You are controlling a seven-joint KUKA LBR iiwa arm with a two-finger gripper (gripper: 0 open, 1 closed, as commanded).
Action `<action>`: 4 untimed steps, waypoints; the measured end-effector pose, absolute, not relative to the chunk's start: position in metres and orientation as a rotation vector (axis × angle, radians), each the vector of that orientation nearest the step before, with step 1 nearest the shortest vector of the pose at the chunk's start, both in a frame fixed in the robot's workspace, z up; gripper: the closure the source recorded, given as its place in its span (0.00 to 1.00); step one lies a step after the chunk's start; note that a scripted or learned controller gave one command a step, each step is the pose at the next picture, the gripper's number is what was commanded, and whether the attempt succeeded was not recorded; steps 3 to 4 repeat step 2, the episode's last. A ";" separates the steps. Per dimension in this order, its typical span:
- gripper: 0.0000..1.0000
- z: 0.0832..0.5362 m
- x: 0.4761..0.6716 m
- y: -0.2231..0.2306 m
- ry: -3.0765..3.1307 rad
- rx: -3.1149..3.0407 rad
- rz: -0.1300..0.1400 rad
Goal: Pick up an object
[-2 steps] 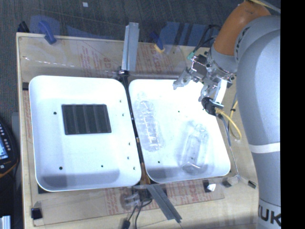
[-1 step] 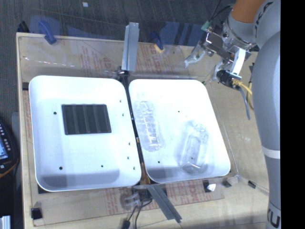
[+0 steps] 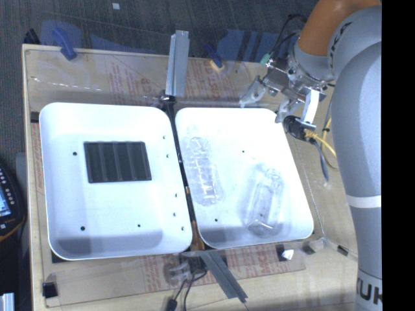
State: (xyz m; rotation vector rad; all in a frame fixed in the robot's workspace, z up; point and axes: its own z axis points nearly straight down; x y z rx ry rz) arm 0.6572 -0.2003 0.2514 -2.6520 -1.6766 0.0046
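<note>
White bins (image 3: 58,118); bottles (image 3: 202,167) seemingly clear, colourless.

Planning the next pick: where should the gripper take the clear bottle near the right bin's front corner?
Probably across the middle of the clear bottle, coming from above. It lies flat on the right bin, well apart from the other bottle.

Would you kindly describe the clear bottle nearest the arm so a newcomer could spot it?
Find the right-hand white bin. Two clear plastic bottles lie in it; this bottle lies toward the bin's right, near its front corner. Its neighbour lies along the bin's left wall, by the divider.
</note>
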 end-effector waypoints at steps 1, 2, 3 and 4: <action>0.00 0.244 0.585 -0.069 -1.626 -2.684 0.006; 0.00 0.238 0.578 -0.126 -1.546 -2.730 0.007; 0.00 0.238 0.578 -0.126 -1.546 -2.730 0.007; 0.00 0.238 0.578 -0.126 -1.546 -2.730 0.007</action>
